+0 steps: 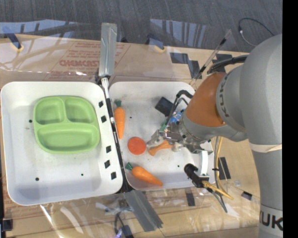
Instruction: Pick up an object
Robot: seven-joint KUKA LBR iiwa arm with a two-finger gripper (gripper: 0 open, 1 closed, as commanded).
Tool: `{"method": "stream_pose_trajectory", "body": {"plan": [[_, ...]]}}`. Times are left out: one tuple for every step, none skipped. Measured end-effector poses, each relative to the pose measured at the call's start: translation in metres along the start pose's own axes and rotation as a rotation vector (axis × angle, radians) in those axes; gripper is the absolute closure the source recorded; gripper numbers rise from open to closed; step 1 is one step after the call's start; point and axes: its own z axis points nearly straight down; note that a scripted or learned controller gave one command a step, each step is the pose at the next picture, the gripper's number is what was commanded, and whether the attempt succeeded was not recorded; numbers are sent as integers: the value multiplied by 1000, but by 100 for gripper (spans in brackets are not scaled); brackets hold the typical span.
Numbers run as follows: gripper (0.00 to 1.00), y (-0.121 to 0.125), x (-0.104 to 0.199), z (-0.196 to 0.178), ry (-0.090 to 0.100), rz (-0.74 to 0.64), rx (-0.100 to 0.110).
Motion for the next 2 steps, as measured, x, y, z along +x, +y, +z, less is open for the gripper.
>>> {"method": "stream_pose_trajectory", "body": {"plan": [[100,0,-1,-8,-2,-4,3],[100,68,105,-101,1,41,-3]]}}
